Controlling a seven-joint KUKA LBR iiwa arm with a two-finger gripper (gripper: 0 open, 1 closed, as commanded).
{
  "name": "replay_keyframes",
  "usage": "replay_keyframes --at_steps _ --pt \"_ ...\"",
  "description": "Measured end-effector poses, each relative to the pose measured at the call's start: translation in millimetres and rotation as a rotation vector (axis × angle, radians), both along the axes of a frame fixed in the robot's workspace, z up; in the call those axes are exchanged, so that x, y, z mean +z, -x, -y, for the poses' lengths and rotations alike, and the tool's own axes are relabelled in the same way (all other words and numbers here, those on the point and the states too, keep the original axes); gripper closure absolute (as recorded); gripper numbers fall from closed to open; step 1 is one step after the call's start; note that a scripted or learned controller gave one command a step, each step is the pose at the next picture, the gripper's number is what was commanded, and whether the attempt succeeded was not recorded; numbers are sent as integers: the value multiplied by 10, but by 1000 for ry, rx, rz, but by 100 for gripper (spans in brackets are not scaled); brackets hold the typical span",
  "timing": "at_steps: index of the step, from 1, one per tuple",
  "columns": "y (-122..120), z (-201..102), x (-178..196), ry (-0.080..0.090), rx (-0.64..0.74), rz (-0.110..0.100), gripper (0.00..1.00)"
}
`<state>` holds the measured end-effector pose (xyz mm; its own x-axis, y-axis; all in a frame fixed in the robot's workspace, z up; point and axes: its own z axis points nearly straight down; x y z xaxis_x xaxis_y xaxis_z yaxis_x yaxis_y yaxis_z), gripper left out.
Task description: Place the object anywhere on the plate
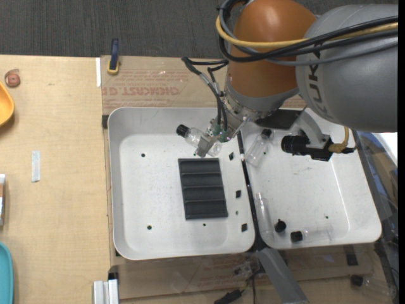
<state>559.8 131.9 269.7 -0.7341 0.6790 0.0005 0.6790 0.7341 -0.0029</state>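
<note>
Camera view: tool (209, 142) blurred above black plate (202, 188).

Bright even light, sharp, faint shadows

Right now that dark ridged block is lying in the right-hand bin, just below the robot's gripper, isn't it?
Not quite. The camera view shows the dark ridged block lying flat in the left bin, not the right bin. The rest holds: it sits just below the gripper, which hangs over the upper part of that left bin near the wall between the two bins.
</note>
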Motion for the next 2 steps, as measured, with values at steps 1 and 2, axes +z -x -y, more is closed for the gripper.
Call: replay_keyframes --at_steps 1,2 --pt "-98 -135 -314 -2 322 0 100" --pt "40 -527 102 -2 363 3 100"
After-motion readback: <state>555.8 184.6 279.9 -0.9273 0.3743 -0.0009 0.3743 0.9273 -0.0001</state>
